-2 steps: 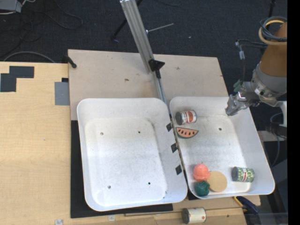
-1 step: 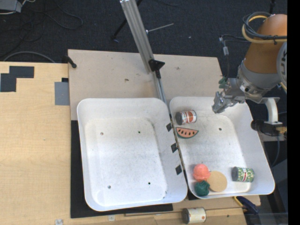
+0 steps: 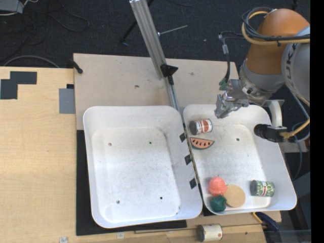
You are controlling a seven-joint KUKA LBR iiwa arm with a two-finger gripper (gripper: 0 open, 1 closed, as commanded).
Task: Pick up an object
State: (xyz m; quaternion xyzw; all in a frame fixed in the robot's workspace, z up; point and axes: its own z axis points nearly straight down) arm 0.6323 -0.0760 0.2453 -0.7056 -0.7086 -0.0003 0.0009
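Nearest the camera: a small cylinder [image 3: 209, 232] lying on its side on the bench edge, just below the two bins and outside both of them.

Right bin [image 3: 283, 171] holds everything else. Along its near edge sit a dark green lump [image 3: 218, 203], a tan round disc [image 3: 235, 196] touching it on the right, and a pink-red ball [image 3: 217, 185] just above the lump, touching or nearly touching the disc. A green-labelled can [image 3: 261, 188] lies on its side near the bin's near right corner, apart from that cluster. Toward the far left corner a red-and-white can [image 3: 201, 126] lies on its side, and a watermelon slice [image 3: 202, 144] lies flat just in front of it, close to the wall shared with the other bin.

Left bin [image 3: 101, 135] shows a bare white floor with a few dark dots.

Gripper [image 3: 224, 107] hangs at the far rim of the right bin, right of the red-and-white can and apart from it. Nothing is between the fingers. Cannot tell from this angle whether they are spread or pressed together; the tips blur into the metal housing. Grey arm with the orange band [image 3: 276, 37] comes in from the upper right.

Slanted aluminium rail [image 3: 152, 39] runs from the top down to the gap between the bins.
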